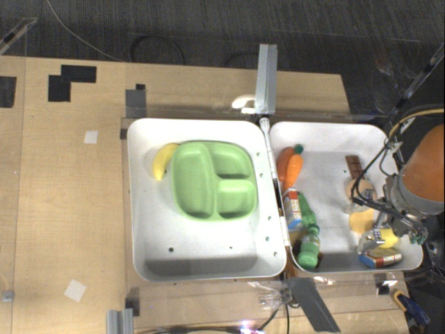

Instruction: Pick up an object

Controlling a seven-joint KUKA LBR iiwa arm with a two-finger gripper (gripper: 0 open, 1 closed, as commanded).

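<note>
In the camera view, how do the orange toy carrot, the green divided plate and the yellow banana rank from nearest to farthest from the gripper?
Measured from the gripper, at the right bin's right side:
1. Orange toy carrot, in the right bin by its left wall.
2. Green divided plate, in the middle of the left bin.
3. Yellow banana, at the plate's left edge.

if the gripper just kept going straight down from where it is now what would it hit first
Most likely the small yellow and blue object lying under the gripper in the right white bin, beside a flat orange and blue packet. Depth is hard to judge from this slanted view.
</note>
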